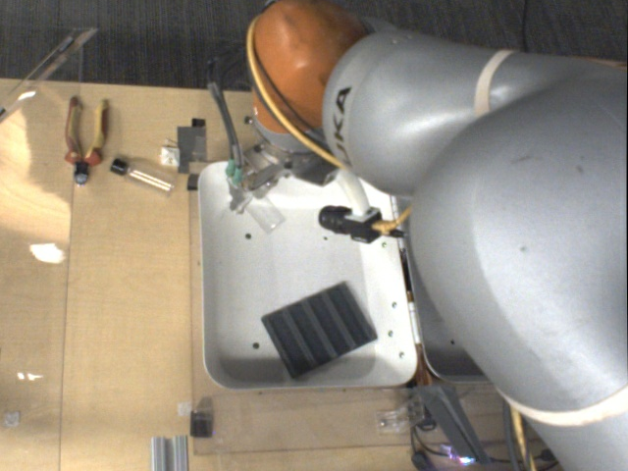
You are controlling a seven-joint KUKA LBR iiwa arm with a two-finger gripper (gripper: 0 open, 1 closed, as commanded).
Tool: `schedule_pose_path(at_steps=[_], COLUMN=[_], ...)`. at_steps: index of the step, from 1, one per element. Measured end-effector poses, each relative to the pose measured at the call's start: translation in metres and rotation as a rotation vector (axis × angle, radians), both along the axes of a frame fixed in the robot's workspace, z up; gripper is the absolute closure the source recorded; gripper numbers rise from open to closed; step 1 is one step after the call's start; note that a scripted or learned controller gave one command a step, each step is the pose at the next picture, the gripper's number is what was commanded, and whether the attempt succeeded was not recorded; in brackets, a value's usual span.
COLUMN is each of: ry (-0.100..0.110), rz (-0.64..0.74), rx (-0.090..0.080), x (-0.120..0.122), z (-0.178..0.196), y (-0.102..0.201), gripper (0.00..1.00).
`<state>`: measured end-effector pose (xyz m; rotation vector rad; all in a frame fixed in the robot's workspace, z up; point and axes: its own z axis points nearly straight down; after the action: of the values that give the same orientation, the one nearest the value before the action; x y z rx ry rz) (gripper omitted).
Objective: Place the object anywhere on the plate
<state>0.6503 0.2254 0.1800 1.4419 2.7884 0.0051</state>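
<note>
At the far left corner of the left bin [211,292], the gripper [245,180] hangs low over the white floor. Whether it is set wide or narrow cannot be told, and nothing can be seen held in it.

Task item: one small, pale, see-through piece [263,215] lies on the bin floor just beside the gripper, on its near side. Its outline is too faint to give its long axis or heading.

Plate: one dark ribbed plate [319,330], rectangular, lies flat near the near edge of the same bin, well apart from the pale piece. Its long axis runs slantwise, from the near left corner towards the far right side. Nothing rests on it.

Bins: two. The right bin [446,363] is mostly covered by the arm [491,184].

Bench [118,312], left of the bins:
- one pair of pliers [84,135] with red handles, at the far edge
- one small clear tube [143,174] with a dark cap, between the pliers and the bin
- one small dark block [192,142] just beside the bin's far left corner
</note>
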Motion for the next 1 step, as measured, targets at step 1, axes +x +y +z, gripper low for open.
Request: schedule_pose_path(at_steps=[1], ry=[-0.004], rz=[0.276], rx=[-0.001], x=[0.0188], z=[0.0375], y=[0.0005], gripper=[1.00])
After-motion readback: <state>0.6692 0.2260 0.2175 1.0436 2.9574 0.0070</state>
